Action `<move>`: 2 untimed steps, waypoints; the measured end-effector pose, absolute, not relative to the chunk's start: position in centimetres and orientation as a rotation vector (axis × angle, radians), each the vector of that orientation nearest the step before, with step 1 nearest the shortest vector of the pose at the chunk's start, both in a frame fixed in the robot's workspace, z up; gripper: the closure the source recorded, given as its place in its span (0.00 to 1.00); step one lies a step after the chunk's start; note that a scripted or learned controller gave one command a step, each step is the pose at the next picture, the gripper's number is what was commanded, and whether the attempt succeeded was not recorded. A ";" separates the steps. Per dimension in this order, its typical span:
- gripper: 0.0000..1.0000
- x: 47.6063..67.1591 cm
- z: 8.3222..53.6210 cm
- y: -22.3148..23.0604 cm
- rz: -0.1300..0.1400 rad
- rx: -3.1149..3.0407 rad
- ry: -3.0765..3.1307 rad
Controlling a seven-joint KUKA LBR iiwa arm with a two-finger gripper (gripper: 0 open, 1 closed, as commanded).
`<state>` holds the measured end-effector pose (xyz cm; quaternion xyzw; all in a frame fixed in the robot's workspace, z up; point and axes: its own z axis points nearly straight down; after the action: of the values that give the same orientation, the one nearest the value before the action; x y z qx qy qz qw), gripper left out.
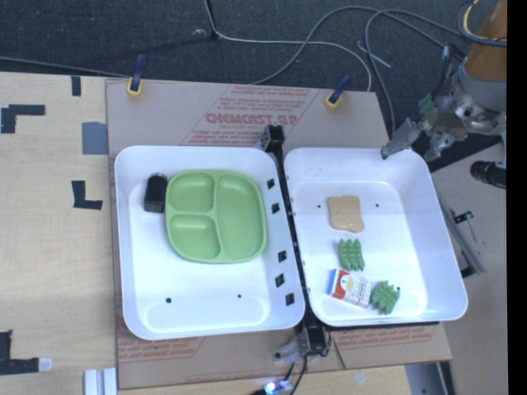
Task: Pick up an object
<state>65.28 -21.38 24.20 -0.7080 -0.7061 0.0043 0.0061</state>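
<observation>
The right bin [428,220] holds a tan slice of toy bread [345,212], a small green ridged piece [352,254], a red and white carton [349,287] and a green leafy toy [384,296] beside it. My gripper [413,145] hangs over the bin's far right corner, well above and behind these objects. Its fingers stand apart and open with nothing between them. One grey fingertip [390,147] points down to the left over the bin's rim.
The left bin [132,245] holds a green divided plate [216,216] with a small black block [155,192] at its left edge. A black hinge strip [282,220] separates the bins. Cables [329,31] run across the dark floor behind the bench.
</observation>
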 end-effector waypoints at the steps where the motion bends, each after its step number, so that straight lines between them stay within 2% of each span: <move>1: 0.00 65.5 25.2 -21.3 0.002 -2.220 -2.223; 2: 0.00 65.4 18.8 -20.9 0.007 -2.216 -2.221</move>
<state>65.41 -20.86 18.76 -0.7063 -0.7079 0.0021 0.0020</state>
